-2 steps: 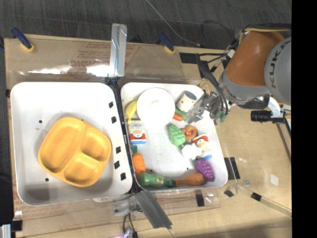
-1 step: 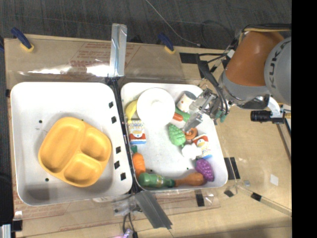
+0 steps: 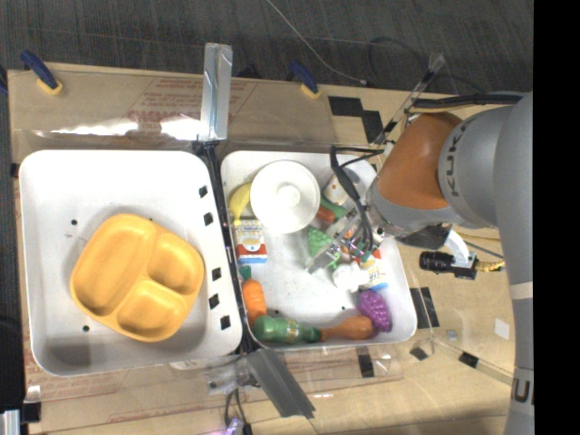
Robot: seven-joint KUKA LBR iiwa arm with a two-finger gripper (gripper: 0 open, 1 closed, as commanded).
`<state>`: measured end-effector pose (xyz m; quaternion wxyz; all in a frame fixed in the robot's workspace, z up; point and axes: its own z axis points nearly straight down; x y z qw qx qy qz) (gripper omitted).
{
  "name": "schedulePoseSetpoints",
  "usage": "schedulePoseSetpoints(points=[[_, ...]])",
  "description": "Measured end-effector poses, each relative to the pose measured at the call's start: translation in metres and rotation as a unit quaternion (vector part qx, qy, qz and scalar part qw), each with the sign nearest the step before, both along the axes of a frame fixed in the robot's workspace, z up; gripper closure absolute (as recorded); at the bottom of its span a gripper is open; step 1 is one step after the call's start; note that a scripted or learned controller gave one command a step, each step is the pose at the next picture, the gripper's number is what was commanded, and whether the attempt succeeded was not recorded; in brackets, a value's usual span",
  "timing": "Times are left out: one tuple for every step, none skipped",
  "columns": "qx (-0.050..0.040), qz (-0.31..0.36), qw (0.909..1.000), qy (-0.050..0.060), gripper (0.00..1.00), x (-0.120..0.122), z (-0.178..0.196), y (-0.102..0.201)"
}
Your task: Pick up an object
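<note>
Sitting at nine o'clock on the bench, the left bin (image 3: 36, 243), bearing a yellow divided tray (image 3: 136, 275) tilted slightly across its floor. Beside it, toward three o'clock, the right bin (image 3: 304, 288), crowded with toy foods. Along its nine o'clock wall, top to bottom: a yellow banana (image 3: 239, 199), a small red-and-white carton (image 3: 251, 243), an orange carrot (image 3: 254, 297). At twelve o'clock inside that bin, a round white bowl (image 3: 285, 196), touching the banana's edge. Along the six o'clock wall, a green vegetable (image 3: 283, 331) lying end to end with an orange-brown piece (image 3: 349, 328); just above that, at about four o'clock, a purple grape bunch (image 3: 374, 308). Near the bin's centre, a green toy (image 3: 319, 241) just beside the gripper (image 3: 340, 250), lowered among small mixed items too cluttered to name. Claw state: cannot tell, tips lost in wires and clutter; possibly touching the green toy, but nothing plainly pinched. Reaching in from three o'clock, the grey arm with its orange band (image 3: 412, 166) above the wrist.
</note>
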<state>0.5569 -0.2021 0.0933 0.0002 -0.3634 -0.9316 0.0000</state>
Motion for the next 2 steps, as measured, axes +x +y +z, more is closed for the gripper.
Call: schedulePoseSetpoints(points=[[-0.0006, 0.004, 1.0000, -0.002, 1.00, 0.002, 0.012, 0.001], [-0.0005, -0.042, 0.9991, -0.004, 1.00, 0.004, 0.101, 0.044]])
